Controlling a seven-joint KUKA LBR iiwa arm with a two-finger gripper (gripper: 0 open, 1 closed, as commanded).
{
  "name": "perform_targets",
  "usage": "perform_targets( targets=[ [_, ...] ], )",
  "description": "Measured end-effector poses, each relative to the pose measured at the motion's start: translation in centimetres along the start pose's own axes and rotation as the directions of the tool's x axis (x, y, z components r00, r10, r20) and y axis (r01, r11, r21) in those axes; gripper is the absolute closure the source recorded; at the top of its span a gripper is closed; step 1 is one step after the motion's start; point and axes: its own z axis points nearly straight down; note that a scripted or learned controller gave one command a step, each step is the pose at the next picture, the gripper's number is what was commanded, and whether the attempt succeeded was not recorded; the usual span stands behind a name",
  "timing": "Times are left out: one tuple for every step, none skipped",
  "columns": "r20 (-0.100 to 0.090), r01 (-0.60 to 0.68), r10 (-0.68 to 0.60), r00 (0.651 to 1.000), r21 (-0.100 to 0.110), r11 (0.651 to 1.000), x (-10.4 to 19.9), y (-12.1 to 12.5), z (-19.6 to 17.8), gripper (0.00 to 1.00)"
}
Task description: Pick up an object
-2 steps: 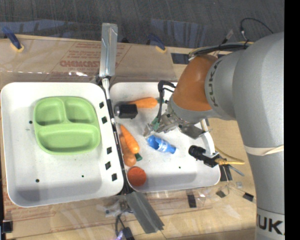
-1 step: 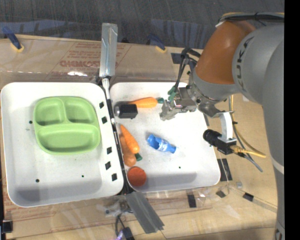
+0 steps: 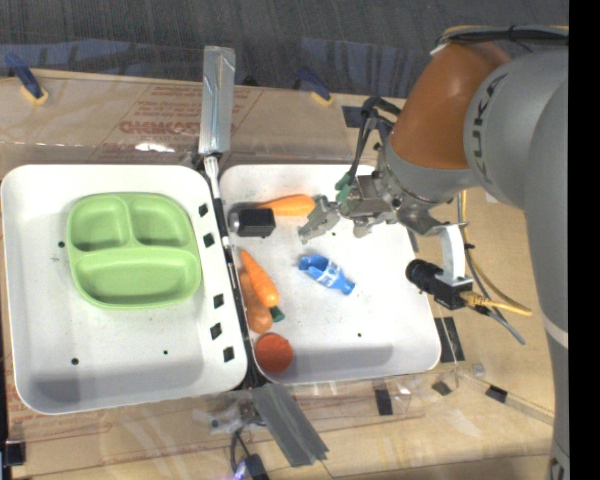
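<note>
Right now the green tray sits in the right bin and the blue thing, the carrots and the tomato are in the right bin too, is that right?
Not quite. The camera view shows the green tray in the left bin, not the right. The rest stands: the blue thing, the carrots and the tomato are in the right bin.

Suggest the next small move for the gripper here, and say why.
Probably shift toward the blue bottle and descend. The gripper hangs over the right bin with nothing visible between its fingers, and the bottle lies apart from the carrots, giving room on both sides.
</note>
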Motion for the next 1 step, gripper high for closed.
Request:
perform_targets(
  targets=[
    [-0.001,-0.016,0.016,1.0,0.005,1.0,-3.56,0.52,7.1,0.0]
  ],
)
